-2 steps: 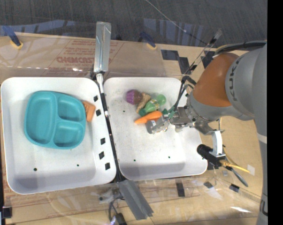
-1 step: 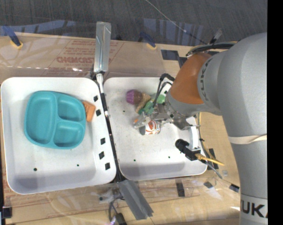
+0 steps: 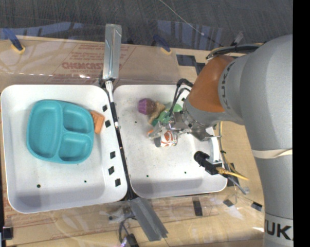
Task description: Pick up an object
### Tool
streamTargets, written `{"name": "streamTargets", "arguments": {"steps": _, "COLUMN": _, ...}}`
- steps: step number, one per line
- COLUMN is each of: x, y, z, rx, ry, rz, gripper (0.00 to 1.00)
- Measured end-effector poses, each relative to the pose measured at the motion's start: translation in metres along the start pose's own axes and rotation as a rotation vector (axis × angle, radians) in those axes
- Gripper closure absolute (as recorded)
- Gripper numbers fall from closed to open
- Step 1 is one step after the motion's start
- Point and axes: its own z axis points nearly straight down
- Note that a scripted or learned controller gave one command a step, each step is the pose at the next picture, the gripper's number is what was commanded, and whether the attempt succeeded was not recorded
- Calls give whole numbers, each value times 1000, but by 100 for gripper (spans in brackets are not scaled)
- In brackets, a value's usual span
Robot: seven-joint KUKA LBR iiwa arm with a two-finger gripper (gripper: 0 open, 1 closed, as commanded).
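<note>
Fingers of our gripper (image 3: 167,130) sit low over the clutter in the right bin (image 3: 144,179), apparently to grab there; whether they are apart we cannot tell. Nearest lies a red-and-white object (image 3: 169,139).

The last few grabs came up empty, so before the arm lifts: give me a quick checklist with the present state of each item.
1. Gripper down over the cluster in the right bin: ok.
2. One item singled out: not ok; purple object, green piece and red-and-white item lie crowded together.
3. Something seen between the fingers: cannot tell; the wrist hides them.
4. Lift path away from the bin wall: ok; the cluster sits mid-bin.
5. Left bin untouched, teal tray and orange piece resting inside: ok.
</note>
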Motion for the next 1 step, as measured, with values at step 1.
{"name": "streamTargets", "arguments": {"steps": 1, "x": 81, "y": 51, "z": -93, "rx": -7, "ry": 2, "rz": -1, "gripper": 100}}
